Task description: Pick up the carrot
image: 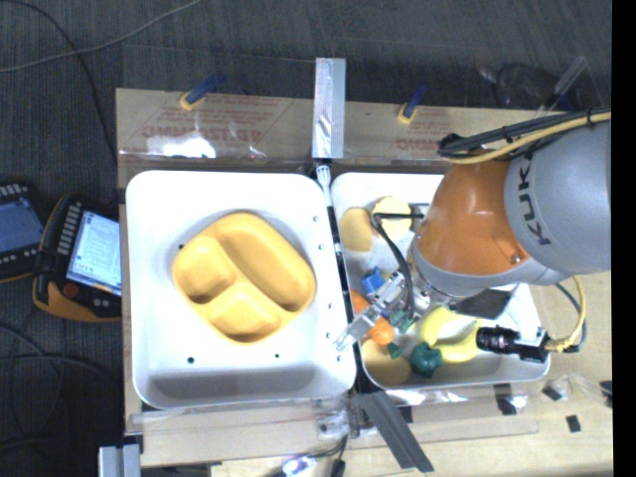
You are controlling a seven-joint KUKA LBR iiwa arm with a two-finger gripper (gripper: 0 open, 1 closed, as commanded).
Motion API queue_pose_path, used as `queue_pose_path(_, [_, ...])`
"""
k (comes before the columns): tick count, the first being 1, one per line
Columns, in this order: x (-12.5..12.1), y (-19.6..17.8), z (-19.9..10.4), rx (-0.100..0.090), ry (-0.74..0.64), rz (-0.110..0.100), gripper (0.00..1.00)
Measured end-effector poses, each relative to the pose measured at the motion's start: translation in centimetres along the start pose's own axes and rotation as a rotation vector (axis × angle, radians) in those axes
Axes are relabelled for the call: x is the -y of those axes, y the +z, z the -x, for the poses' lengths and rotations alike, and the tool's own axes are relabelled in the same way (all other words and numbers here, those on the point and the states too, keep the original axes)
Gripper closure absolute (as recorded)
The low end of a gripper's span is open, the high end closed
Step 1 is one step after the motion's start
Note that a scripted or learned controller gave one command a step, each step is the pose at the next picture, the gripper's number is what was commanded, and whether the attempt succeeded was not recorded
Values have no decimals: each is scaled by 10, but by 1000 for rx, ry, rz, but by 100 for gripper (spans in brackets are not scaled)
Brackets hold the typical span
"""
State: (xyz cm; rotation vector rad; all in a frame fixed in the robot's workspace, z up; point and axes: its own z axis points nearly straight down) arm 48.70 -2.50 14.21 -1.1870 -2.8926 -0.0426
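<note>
White bins: two are sitting side by side, left bin [149, 366] and right bin [532, 366]
Yellow divided trays: one [243, 274] is lying in the left bin
Robot arms: one [497, 222] is reaching in from the right
Small items: several are crowding the right bin, too hidden to count
Blue clips: two, [202, 89] and [410, 106], are showing along the upper edge

a robotics lab: kuka arm [537, 207], teach pendant [75, 261], floor cables [60, 28].

Cluttered right bin [350, 266], arm-crowded
</note>
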Motion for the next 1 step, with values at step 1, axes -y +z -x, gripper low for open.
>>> queue_pose_path(1, [0,0,0,0,0,0,0])
